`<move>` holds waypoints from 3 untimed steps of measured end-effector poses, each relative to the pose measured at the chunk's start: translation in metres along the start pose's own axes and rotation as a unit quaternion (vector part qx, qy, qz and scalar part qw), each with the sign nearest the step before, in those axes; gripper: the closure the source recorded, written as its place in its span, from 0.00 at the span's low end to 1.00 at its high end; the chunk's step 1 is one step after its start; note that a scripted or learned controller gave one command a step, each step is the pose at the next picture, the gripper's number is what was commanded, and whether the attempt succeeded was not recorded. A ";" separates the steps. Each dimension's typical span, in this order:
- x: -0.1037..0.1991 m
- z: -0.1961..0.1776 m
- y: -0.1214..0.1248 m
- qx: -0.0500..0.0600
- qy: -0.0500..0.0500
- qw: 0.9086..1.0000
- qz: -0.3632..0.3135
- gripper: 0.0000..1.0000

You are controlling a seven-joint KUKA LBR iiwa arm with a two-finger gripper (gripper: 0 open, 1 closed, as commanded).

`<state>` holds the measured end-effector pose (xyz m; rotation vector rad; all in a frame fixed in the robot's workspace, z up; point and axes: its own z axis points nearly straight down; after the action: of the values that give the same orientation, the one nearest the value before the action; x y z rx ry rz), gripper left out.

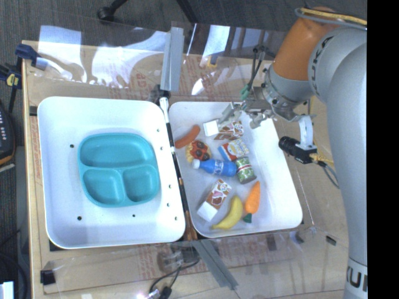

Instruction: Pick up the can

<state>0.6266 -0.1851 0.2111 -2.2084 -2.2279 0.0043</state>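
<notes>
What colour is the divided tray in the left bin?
Turquoise blue all over; the divided tray shows plainly in the camera view.

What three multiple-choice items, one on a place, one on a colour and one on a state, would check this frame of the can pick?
1. Where does the can lie?
A. in the right bin, among the toy foods
B. on the teal tray
C. on the bench outside both bins

2. What colour is the divided tray in the left bin?
A. red
B. teal
C. yellow

3. How does the gripper stand to the can?
A. it holds the can lifted above the bin
B. it presses the can against the tray
C. it sits over the far end of the right bin, apart from the can

Answers: 1 A, the can rests beside the blue bottle and above the carrot. 2 B, the tray is teal against the white bin. 3 C, the can lies on the bin floor nearer the camera than the gripper.
</notes>
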 end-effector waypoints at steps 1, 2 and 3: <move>-0.025 0.027 -0.050 -0.001 0.000 0.999 -0.033 0.00; -0.025 0.027 -0.050 -0.001 0.000 0.999 -0.033 0.00; -0.024 0.120 -0.056 -0.001 -0.001 0.998 -0.064 0.00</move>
<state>0.5700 -0.2091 0.0913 -2.0635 -2.3661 0.0032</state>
